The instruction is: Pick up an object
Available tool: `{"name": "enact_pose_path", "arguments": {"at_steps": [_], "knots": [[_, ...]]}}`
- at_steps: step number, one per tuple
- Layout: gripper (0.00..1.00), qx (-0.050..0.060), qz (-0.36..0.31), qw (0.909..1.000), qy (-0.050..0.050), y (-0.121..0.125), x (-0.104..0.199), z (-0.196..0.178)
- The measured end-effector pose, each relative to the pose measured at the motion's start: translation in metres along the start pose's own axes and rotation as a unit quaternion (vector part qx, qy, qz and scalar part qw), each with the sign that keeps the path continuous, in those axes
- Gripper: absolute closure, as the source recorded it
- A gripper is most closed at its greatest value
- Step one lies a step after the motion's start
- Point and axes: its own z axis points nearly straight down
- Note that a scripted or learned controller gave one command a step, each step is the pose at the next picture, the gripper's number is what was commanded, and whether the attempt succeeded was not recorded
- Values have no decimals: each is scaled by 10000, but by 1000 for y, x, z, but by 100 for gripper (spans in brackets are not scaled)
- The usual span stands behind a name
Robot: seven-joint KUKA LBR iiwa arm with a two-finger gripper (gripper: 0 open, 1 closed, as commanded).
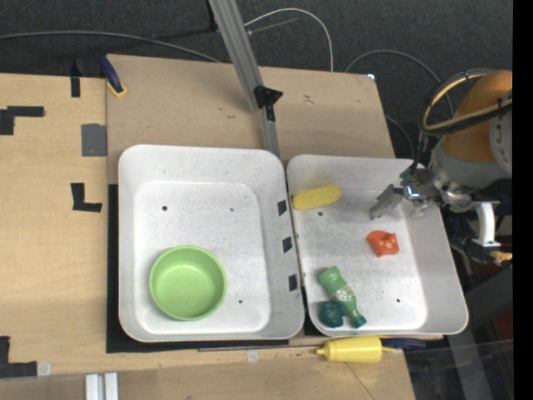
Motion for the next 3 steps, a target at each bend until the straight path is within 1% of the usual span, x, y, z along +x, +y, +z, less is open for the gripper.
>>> {"name": "enact_pose_path", "arguments": {"at_steps": [1,2,3], "knots": [[100,-20,-10,10000,-3,1,1,-13],[100,-57,-4,10000,-11,11,0,-72],[100,-40,-2,10000,-4,12,0,-90]]}}
